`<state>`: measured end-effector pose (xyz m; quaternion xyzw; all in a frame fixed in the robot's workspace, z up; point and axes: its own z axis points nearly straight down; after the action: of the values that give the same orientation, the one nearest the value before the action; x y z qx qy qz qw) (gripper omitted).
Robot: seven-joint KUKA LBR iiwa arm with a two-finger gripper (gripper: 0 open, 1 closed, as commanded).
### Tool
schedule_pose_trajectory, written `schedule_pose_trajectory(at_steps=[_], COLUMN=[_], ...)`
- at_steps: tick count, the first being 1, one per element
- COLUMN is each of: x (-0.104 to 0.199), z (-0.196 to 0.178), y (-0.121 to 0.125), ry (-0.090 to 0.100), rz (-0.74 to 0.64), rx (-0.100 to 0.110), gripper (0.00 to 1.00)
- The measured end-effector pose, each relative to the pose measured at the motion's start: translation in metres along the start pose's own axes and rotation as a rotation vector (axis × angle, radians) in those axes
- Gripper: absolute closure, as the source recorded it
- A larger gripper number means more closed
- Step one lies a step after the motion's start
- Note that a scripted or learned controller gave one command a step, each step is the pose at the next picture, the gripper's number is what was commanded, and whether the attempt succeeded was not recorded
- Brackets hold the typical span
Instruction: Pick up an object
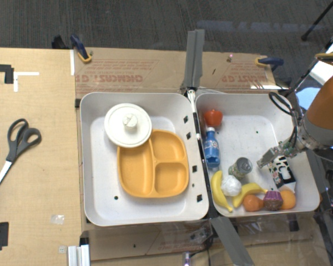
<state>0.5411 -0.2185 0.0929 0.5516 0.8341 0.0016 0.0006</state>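
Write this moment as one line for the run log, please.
tool: over right bin, near its right wall | held: nothing seen | nearby: grey can | left bin: yellow tray, white lid

In the left bin (94,148) a divided plate (154,165) is set toward the front, with a round lid (128,125) laid on its rear-left corner. In the right bin (250,121) a bottle (211,147) is placed along the left wall, a banana (217,192) before it, a can (242,167) between and rightward. Scissors (16,143) are left on the tabletop (33,204) — well left of both.

Black-handled scissors (11,155) on wooden bench (33,215), blue clamp (81,49) on cardboard sheet (133,73)
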Motion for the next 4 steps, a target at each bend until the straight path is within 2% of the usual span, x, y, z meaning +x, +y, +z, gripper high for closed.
schedule_pose_trajectory(at_steps=[1, 2, 3, 4], x=[-0.001, 0.024, -0.025, -0.024], z=[-0.009, 0.001, -0.018, -0.018], y=[0.000, 0.058, 0.048, 0.048], ry=[-0.003, -0.003, -0.006, -0.006], rz=[-0.003, 0.121, -0.352, -0.352], rx=[0.000, 0.002, 0.000, 0.000], gripper=[1.00, 1.00, 1.00, 0.00])
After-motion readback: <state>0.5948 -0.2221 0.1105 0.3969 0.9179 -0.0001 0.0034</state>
